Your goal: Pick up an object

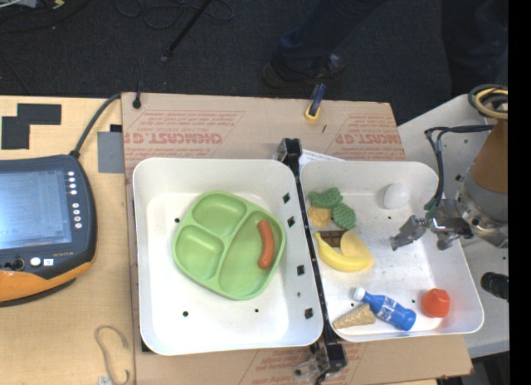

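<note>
overhead, the end effector (412, 231) hangs over the right bin (465, 319), near that bin's right edge and about midway along it. two dark fingers (404, 236) point left and slightly down, splayed a little apart with nothing between them; it grips nothing and its tips touch none of the objects. the grey wrist and the orange band (489, 158) sit further right, past the bin's rim.

objects in the right bin: a white ball (395, 196) near the far edge, well apart from the fingers; a green ridged piece (333, 207) toward the far left corner; a yellow banana (346, 255) by the left edge with a small dark brown piece (329, 237) touching it; a blue bottle (385, 309) with a white cap near the near edge, a tan wedge (357, 317) just beside it; a red-orange round item (435, 302) in the near right corner.

the left bin (153, 292) carries a green divided plate (226, 244) around its middle, with a red sausage (266, 243) lying in the plate's right compartment.

on the worktop's left edge rests a tablet-like pendant (40, 217) with an orange base.
</note>
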Robot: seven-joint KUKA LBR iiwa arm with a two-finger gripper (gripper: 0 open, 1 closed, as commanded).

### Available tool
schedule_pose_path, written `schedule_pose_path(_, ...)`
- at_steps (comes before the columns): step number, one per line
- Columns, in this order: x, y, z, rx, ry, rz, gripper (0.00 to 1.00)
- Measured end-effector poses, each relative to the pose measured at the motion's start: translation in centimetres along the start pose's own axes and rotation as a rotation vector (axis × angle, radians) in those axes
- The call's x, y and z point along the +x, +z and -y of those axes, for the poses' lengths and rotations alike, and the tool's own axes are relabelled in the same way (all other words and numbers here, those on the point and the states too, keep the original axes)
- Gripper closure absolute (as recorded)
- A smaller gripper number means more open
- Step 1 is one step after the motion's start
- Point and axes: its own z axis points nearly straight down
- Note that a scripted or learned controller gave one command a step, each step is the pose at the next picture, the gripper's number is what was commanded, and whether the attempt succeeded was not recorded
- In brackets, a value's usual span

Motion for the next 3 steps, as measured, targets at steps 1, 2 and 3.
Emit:
schedule_pose_path(1, 0.0, -0.7, -0.3, -0.012, -0.002, 0.002, 0.0)
schedule_pose_path(2, 0.0, 3.8, -0.8, -0.008, -0.003, 0.001, 0.0)
schedule_pose_path(3, -0.5, 8.4, -1.1, -0.008, -0.003, 0.001, 0.0)
